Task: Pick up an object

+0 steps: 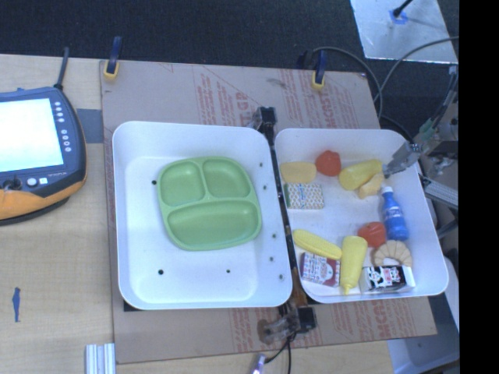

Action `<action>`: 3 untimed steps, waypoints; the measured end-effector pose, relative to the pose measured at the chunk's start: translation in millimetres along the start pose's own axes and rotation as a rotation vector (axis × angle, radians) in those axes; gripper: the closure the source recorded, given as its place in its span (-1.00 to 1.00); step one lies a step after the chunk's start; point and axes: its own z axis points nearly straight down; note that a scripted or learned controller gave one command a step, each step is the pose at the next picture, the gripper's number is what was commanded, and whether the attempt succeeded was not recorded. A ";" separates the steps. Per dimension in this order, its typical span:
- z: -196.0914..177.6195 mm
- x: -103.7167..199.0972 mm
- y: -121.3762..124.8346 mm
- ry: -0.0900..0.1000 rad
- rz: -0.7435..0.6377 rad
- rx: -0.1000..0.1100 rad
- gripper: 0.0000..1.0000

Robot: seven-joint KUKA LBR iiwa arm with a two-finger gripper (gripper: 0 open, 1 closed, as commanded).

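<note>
A: Where is the gripper [399, 162] seen?

B: It is seen at the right rim of the right bin [437, 232], just beside a small pale yellow piece [371, 186] and a larger yellow object [359, 174]. Whether anything is touched by it cannot be told.

A: Is anything held?

B: Nothing is shown between its tips, and how it is set cannot be told, since the end is small and blurred.

A: What is laid in the right bin?

B: A red object [328, 163] is placed near the far wall, with a yellow block [299, 171] to its left and a patterned packet [304, 196] below that. A blue bottle [394, 214] is stood near the right wall. Toward the near side, a corn cob [316, 245], a yellow bottle [352, 262], a red packet [319, 270], a croissant [392, 252] and a black-and-white carton [386, 278] are gathered closely.

A: And the left bin [132, 209]?

B: A green divided plate [209, 202] is held in it. A tablet [35, 150] is laid on the table [47, 287] at the far left.
</note>
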 end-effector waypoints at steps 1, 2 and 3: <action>106.9 -18.5 40.0 -0.001 -0.002 0.002 -1.00; 172.2 -18.6 -21.0 0.000 -0.002 0.001 -1.00; 161.4 -19.7 -20.7 -0.002 -0.005 0.002 1.00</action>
